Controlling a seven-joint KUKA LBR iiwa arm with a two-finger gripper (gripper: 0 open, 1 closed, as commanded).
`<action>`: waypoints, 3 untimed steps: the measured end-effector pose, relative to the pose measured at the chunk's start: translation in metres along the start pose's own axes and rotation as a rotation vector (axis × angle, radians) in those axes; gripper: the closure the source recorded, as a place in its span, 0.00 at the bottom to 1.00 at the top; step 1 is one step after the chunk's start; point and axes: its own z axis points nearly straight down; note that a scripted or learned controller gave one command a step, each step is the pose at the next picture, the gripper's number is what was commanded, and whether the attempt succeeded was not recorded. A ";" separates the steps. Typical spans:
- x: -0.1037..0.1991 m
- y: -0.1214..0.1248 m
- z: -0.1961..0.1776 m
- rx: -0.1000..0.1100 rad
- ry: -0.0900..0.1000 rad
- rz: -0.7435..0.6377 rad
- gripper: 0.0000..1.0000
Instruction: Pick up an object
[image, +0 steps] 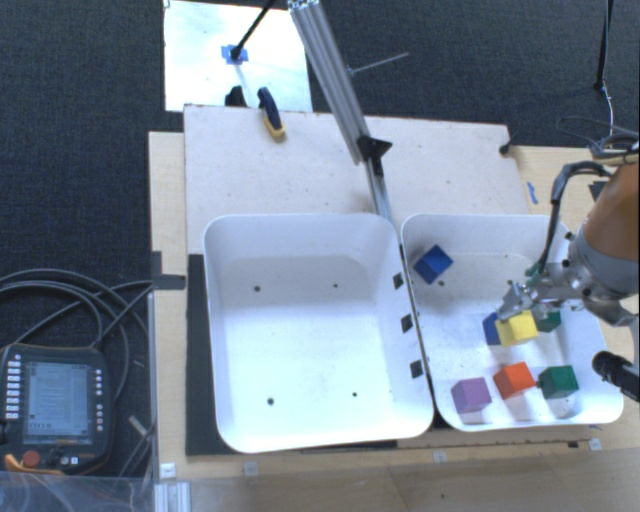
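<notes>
The right bin (470, 228) holds several small blocks. A blue block (433, 263) lies alone near its far left corner. A yellow block (520, 328) sits mid-right, with a second blue block (490, 330) touching its left side and a dark green block (549, 322) on its right. Along the near wall stand a purple block (471, 395), an orange block (514, 379) and a green block (558, 380). My gripper (528, 304) reaches in from the right and hangs directly over the far edge of the yellow block, partly covering the cluster.
The left bin (300, 230) stands beside the right one, sharing a middle wall with black clips (407, 322). A slanted metal pole (335, 80) crosses the board behind the bins. A teach pendant (52, 405) and cables lie at the far left.
</notes>
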 end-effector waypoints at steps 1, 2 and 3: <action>0.049 0.016 0.004 0.002 0.003 -0.006 1.00; 0.106 0.038 -0.011 0.000 0.003 -0.008 1.00; 0.155 0.060 -0.027 0.000 0.003 -0.007 1.00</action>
